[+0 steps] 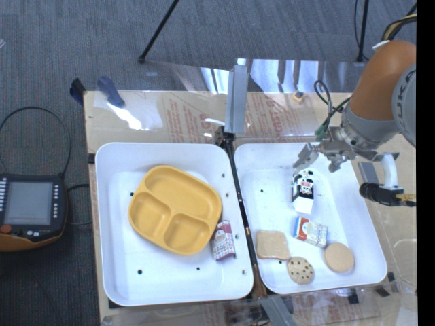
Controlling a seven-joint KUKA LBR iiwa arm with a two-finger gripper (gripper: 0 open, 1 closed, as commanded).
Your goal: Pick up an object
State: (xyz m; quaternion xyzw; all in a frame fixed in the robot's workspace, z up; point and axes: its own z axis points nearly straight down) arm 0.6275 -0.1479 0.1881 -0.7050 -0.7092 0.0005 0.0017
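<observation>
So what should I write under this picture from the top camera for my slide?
Grey robot arm's gripper hovers open above a black-and-white carton in the right white bin; a yellow divided plastic tray fills the left.

Looks like a robotics lab. Grey carpet (54, 19) underfoot, tripod legs (163, 22) behind a taped-up bench (170, 114), a teach pendant (30, 206) on its cable, two white bins (109, 182) of toy food.

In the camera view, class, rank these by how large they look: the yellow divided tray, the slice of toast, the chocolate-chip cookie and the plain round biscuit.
1. Yellow divided tray, by far the largest.
2. Slice of toast.
3. Plain round biscuit and chocolate-chip cookie: too alike to rank, though the biscuit may look slightly bigger.
</observation>
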